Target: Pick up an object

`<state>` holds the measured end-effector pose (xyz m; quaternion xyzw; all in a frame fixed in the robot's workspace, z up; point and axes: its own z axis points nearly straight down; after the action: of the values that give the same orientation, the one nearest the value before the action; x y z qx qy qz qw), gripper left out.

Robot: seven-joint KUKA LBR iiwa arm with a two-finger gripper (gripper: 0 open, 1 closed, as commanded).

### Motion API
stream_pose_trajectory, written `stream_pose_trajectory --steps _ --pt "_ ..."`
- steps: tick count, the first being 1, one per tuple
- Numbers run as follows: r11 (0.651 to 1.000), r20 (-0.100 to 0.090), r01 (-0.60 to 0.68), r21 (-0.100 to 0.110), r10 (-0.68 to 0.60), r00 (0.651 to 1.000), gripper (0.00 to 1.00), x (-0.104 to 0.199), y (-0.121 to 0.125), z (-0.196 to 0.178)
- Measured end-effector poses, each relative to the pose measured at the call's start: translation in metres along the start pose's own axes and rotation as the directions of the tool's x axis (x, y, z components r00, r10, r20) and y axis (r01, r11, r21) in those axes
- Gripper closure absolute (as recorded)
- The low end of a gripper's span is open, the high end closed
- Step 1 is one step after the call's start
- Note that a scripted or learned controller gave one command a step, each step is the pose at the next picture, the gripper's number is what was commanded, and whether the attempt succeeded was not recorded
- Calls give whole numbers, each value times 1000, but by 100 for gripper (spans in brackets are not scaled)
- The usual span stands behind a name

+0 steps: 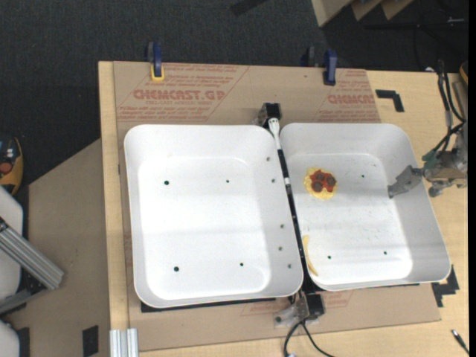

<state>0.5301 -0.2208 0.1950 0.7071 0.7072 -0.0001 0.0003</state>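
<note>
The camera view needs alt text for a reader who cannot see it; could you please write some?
Seen from above, two shallow white bins sit side by side on a bench; the right bin holds a small yellow object with red and dark spots near its left wall. A grey pincer reaches over that bin's right edge, apart from the object. The left bin is beside it.

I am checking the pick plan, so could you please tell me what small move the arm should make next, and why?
Probably shift the tool left toward the pizza toy. The tool sits at the right bin's right rim, apart from the toy, which lies near that bin's left wall.
</note>
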Motion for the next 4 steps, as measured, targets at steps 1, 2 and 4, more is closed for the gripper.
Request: stream_pose_trajectory --steps 1,2,4 --pt "1000 -5 4 1 -4 1000 0 8 52 116" --pt "1000 -2 4 0 -4 1000 0 13 134 109" --pt "1000 0 -1 2 1 1000 0 60 131 110"
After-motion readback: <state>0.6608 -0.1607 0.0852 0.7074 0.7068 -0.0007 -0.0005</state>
